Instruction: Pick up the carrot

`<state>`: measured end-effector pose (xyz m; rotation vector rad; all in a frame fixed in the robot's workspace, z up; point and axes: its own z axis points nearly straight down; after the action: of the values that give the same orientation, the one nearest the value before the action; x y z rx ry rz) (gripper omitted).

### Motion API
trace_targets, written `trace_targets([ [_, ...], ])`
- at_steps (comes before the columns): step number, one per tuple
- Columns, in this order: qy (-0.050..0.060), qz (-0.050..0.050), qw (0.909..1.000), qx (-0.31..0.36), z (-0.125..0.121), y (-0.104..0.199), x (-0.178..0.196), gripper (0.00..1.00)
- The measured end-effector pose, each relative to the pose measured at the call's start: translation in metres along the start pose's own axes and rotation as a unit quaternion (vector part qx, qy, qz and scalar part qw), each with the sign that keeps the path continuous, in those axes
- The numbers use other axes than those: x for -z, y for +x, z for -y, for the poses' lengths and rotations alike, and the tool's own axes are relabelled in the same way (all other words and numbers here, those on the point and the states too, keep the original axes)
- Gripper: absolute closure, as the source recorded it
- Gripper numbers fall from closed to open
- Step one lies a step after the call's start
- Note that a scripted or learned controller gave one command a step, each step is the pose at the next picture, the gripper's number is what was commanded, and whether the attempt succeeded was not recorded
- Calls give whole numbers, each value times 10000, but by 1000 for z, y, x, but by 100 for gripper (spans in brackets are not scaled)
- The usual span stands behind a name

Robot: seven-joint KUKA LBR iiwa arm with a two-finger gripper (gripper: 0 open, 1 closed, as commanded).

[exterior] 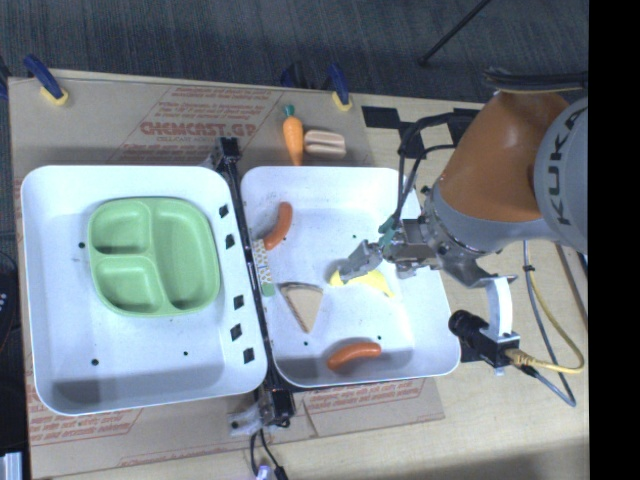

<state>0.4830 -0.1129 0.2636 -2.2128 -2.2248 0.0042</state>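
Orange carrot (pixel 292 136) — far from pincer (pixel 352 266)

One fixed camera looks down obliquely over both white bins (pixel 60 388).

the small orange carrot (pixel 292 138) with a green top lies outside the bins, behind the right one.

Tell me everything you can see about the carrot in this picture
The carrot is a small toy-like piece, looking like plastic: an orange tapered body with a short green top. It lies outside both bins on the brown cardboard behind the right bin, close to its back rim, green end pointing away from the bin. A tan and brown block lies close beside it; contact is unclear. The gripper is well away, low over the right bin.
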Motion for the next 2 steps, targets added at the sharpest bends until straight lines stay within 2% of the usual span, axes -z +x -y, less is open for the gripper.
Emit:
trace_targets([
  [1,6,-3,9985,546,7,-9,-102,0],
  [2,-8,4,9995,-319,-15,-87,-95,0],
])
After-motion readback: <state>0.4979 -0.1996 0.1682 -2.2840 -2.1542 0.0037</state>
